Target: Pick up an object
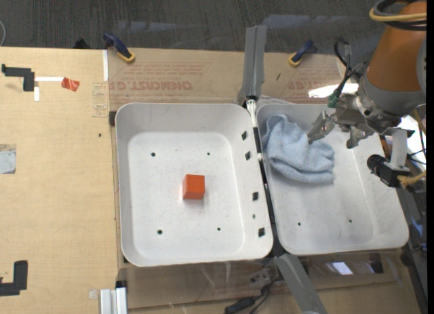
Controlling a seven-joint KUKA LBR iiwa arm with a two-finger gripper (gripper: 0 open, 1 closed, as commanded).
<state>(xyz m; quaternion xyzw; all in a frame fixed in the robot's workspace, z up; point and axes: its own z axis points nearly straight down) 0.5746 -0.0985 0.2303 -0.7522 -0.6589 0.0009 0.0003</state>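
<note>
orange block (194, 187) sits mid left bin (135, 170), alone: looks stiff, light, flat-sided, so pinch across two opposite faces. right bin (366, 224) has a pale blue cloth (298, 153) bunched at its far left: soft, limp, best taken at a raised fold. gripper (337, 131) hovers at cloth's right edge, fingers spread apart, nothing between them.

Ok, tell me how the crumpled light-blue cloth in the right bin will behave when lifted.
The crumpled light-blue cloth lies in soft folds, so it will probably hang limp and stretch out. It looks light. The gripper hovers at its edge; a pinch may catch just one layer.
</note>
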